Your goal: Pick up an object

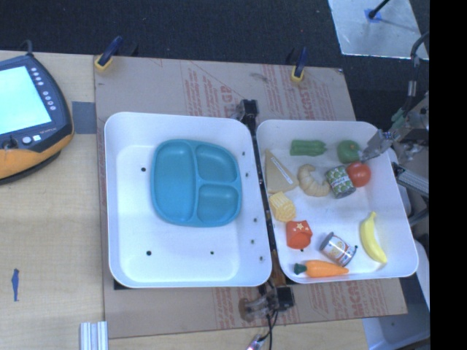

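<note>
Reaching in from the right, end effector [376,146] hovers beside red tomato [358,173].

You're in robot lab: clamped cardboard [219,79] on bench [51,254], teach pendant [29,115], two white bins [117,195], toy food.

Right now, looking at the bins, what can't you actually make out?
- Gripper: too small and blurred at the right bin's far edge to tell open from shut.
- Arm: cut off by the frame's right side.
- Can labels: too small to read.
- Tablet: cropped at the left edge.
</note>
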Controlling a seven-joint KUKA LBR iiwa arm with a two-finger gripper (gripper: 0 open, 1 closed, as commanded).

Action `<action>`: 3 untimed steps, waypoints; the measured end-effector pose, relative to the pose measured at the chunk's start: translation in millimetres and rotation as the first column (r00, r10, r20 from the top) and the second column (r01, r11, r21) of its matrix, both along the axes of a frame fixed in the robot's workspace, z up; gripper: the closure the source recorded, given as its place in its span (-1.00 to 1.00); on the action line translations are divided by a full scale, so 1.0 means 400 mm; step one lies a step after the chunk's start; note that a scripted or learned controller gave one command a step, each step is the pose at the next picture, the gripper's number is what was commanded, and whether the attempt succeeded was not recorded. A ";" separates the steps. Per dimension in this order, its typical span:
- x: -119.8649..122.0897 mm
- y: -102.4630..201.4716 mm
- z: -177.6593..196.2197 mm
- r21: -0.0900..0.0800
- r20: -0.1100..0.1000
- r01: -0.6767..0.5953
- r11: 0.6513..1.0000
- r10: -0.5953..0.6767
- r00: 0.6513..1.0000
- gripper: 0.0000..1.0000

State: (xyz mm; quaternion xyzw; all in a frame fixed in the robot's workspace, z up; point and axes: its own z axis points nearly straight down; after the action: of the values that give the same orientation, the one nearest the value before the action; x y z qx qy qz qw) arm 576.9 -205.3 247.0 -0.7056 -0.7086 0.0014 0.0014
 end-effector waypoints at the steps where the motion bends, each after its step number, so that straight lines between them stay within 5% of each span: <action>1: 0.058 -0.015 -0.361 -0.001 0.003 0.000 1.000 0.000 1.000 -1.00; 2: 0.058 -0.017 -0.337 -0.001 0.000 -0.001 1.000 0.001 1.000 1.00; 3: -0.016 0.176 -0.070 0.001 0.003 -0.001 1.000 0.001 1.000 1.00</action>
State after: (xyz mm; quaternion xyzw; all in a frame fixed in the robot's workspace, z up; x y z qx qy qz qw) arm 570.4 -134.7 219.1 -0.7053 -0.7089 0.0001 0.0007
